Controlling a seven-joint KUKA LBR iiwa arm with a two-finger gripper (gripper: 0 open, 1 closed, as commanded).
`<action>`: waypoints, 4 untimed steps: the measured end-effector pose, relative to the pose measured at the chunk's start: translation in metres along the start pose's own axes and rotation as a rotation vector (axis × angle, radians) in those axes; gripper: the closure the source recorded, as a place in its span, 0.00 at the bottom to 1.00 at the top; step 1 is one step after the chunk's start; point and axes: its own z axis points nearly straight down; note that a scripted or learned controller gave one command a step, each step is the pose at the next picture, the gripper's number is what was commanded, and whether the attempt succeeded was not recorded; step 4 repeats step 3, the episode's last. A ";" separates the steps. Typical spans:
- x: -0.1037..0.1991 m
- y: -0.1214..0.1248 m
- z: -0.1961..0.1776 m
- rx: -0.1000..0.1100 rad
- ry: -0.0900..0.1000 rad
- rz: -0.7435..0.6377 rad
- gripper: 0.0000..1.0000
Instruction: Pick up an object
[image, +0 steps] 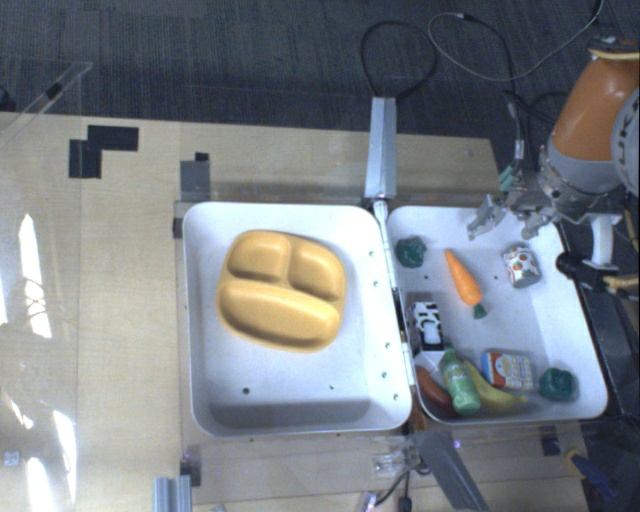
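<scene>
Carrot (462, 277), smooth tapered orange, lies below the metal hand (512, 218).

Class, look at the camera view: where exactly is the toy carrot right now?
The carrot lies in the right bin, in its upper half, between a dark green lump on its left and a small white patterned block on its right.

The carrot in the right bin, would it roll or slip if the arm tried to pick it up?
The carrot is tapered and rounded, so it would probably roll if nudged sideways. It looks like smooth plastic, likely light and stiff but possibly slippery. It lies apart from its neighbours, so nothing would stop it rolling.
</scene>
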 end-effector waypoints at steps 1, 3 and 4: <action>0.009 -0.039 0.106 -0.005 -0.001 -0.051 0.00; 0.044 -0.010 -0.011 -0.001 -0.001 0.158 1.00; 0.044 -0.010 -0.011 -0.001 -0.001 0.158 1.00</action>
